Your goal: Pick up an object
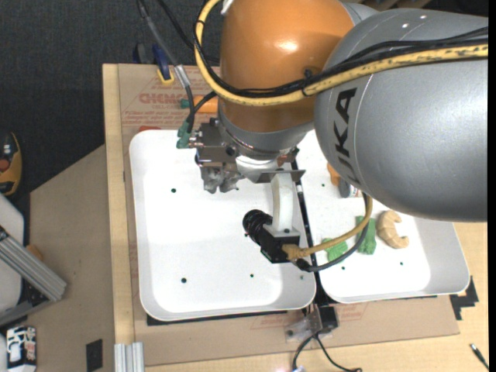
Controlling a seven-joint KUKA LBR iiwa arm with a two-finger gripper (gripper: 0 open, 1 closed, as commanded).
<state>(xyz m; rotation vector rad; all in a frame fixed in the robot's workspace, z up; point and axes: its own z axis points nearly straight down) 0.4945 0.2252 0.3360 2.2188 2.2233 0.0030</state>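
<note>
My gripper (219, 179) hangs low over the upper middle of the left white bin (178, 246), with the orange wrist band and grey arm directly above it hiding much of both bins. Nothing shows in the gripper. In the right bin (395, 277) a tan curved piece (392, 230) lies near the middle. A green object (366, 240) rests just to its left. A small orange thing (334, 173) peeks out from under the arm at the right bin's upper left.
Both bins sit on a cardboard sheet (124, 208) on the bench. A blue and yellow clamp (163, 65) stands at the cardboard's back edge. An aluminium rail (31, 268) lies off the bench at the lower left.
</note>
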